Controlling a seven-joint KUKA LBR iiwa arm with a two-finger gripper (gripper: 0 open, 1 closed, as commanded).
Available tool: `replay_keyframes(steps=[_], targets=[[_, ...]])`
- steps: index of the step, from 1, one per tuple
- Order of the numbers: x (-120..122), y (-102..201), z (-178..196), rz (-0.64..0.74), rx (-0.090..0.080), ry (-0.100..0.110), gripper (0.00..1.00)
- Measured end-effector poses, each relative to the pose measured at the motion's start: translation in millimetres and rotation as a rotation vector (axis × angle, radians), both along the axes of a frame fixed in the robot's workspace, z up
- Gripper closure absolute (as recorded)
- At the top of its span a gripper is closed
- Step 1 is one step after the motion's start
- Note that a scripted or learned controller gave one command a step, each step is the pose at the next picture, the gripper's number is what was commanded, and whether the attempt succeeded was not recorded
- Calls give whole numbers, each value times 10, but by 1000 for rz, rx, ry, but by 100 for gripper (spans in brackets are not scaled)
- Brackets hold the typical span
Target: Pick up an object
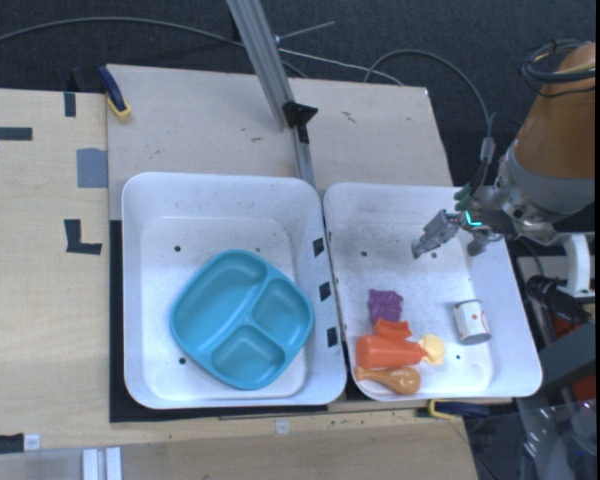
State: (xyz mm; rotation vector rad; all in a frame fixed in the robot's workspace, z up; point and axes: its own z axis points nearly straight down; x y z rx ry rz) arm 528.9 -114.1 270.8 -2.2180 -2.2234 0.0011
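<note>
Gripper [450,236], fingers spread and holding nothing, hangs over the right bin [342,268] near its far right edge, while the small white can [470,321] lies toward the bin's near right corner, nearest pick, long axis roughly toward the near edge.

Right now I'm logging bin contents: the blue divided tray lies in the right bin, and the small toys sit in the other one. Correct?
Not quite. The camera view shows the blue divided tray in the left bin; the small toys sit in the right bin.
</note>
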Motion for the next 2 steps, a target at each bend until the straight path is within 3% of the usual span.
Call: replay_keyframes(steps=[2], targets=[[-6, 157, -1154, -1, 1, 8, 0]])
